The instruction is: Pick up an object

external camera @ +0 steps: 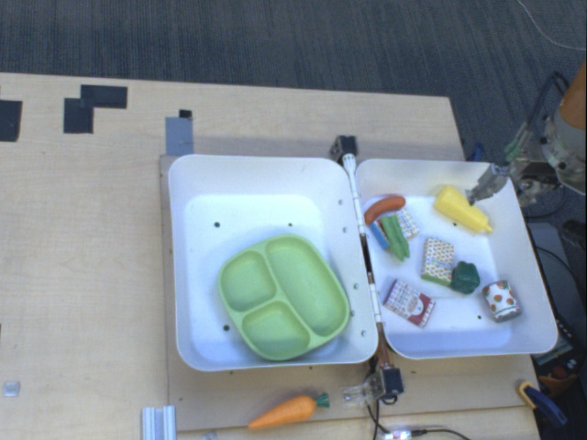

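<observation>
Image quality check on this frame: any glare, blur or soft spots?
Camera view: lighting even and diffuse, shadows soft; the left bin floor glows bright around the green tray, mild washout, no hard glare. Small items like the yellow object read clearly. The arm at the right edge is blurred, and the hand is soft, too indistinct to judge.

Right bin [541,337] contents: yellow corn-like piece [461,209] lying flat at upper right; red sausage [384,207] beside green stalks [396,235] at upper left; patterned box [438,260] touching dark green lump [465,276] (mid-bin); red-white packet [408,302]; spotted can [501,301] tipped over.
</observation>
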Motion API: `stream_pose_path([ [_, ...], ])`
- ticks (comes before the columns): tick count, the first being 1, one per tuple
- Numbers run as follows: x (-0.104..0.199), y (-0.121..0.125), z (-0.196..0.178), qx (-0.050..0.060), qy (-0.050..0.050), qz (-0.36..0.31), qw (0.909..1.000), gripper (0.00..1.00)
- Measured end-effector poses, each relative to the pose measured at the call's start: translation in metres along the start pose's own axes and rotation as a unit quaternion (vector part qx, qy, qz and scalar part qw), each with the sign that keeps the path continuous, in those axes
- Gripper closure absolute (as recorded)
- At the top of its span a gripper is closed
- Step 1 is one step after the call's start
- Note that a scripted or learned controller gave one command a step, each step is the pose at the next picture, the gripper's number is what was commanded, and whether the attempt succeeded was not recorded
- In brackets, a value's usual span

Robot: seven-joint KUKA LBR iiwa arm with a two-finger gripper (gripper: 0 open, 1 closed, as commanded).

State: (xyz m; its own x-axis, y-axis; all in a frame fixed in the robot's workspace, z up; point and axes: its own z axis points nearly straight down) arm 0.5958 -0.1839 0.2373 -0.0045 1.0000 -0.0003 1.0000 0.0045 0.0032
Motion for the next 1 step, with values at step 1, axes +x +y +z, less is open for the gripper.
stream_pose_path([
  [1,-0.0051,-0.0264,0.1389,-0.004,-0.002,0.001,1.0,0.0],
])
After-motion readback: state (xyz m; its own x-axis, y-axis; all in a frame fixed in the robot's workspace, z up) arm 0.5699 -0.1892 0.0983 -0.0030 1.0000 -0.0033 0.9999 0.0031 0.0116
